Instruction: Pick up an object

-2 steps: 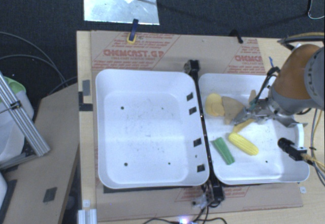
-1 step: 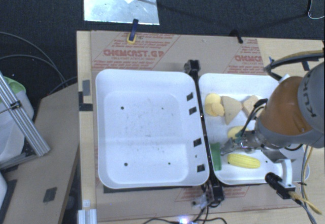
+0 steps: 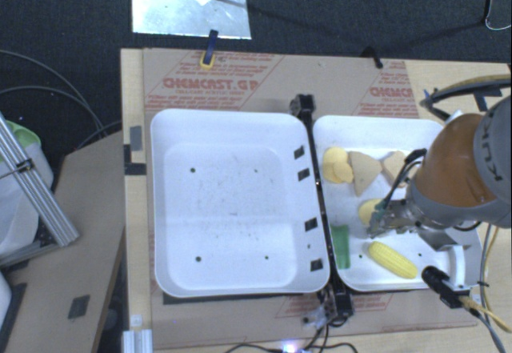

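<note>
One corn cob (image 3: 391, 259) is lying beside one green block (image 3: 342, 246) while the end effector (image 3: 382, 219), its grip unclear, is hovering among three pale pieces.

Glossy white plastic bins (image 3: 232, 129); matt cardboard sheet (image 3: 264, 79) under.

Just one camera here, mounted up above the counter (image 3: 264, 71) and looking down at a bit of a slant, so the far edge sits at the top of the frame and the near edge at the bottom. It's far enough back to get both bins whole, the left bin (image 3: 232, 203) and the right bin (image 3: 384, 203) side by side, plus dark floor (image 3: 64, 7) behind. The arm (image 3: 464, 171) pokes in from the right side.
</note>
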